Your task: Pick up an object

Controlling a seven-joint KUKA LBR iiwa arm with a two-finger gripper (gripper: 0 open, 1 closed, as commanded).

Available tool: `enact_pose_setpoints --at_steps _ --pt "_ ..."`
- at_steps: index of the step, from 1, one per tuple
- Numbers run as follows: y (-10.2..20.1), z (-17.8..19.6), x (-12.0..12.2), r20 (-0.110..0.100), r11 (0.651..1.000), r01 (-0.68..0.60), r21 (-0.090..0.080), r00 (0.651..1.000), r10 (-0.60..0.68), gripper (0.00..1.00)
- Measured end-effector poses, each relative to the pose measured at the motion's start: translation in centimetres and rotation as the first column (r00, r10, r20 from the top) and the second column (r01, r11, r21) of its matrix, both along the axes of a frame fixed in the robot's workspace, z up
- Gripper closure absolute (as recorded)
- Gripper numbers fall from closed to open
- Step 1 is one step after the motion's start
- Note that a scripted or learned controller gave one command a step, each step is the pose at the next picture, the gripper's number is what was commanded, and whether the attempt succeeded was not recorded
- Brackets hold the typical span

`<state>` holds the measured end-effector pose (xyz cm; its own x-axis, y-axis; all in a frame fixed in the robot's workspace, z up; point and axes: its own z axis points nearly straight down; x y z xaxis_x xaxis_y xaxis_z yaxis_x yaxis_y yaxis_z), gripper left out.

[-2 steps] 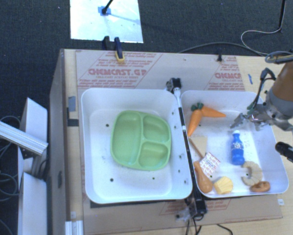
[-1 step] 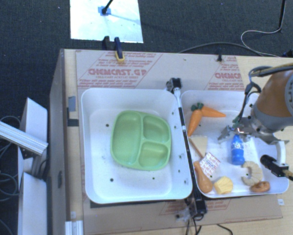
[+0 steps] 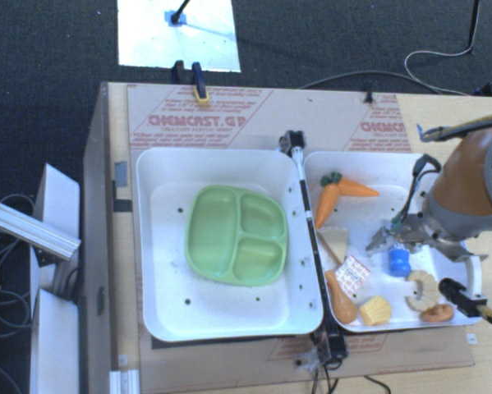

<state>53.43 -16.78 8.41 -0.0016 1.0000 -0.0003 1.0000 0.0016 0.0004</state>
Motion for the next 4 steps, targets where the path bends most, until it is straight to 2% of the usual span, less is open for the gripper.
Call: enact_pose_setpoints --at_steps 1,2,3,4 --pt "0.5 0.0 -1.9 0.0 1.0 0.0 0.0 1.0 0.0 0.0" --pt "-3.9 0.1 6.0 0.003 1.0 -0.002 -0.001 1.0 0.002 0.0" --pt "1.4 0.0 1.1 0.0 1.0 -0.003 0.001 1.0 0.003 0.0" --pt "4.3 -0.5 12.8 -0.03 1.0 -0.005 0.005 1.0 0.005 0.0"
